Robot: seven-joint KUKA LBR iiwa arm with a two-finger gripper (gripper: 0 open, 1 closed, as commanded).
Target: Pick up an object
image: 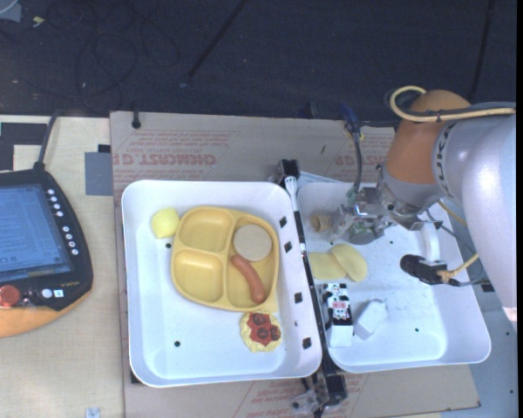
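— Where's the gripper?
— Low in the right bin, near its back-left corner, just beside a small brown piece. Whether it's apart or together, I cannot tell.
— What else lies there?
— Yellow chips in front of it, a cow carton, a white block.
— And the left bin?
— A yellow tray with a sausage, plus a small pizza.

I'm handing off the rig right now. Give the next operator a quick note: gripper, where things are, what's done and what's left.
Gripper: low in the right bin, far-left part, near a small tan piece; finger state unreadable, nothing visibly held.
Right bin also has yellow slices, cow-print carton, white block.
Left bin: yellow tray with sausage, lemon, pizza piece.
Done: no pick visible. Left: grasp and lift one object.
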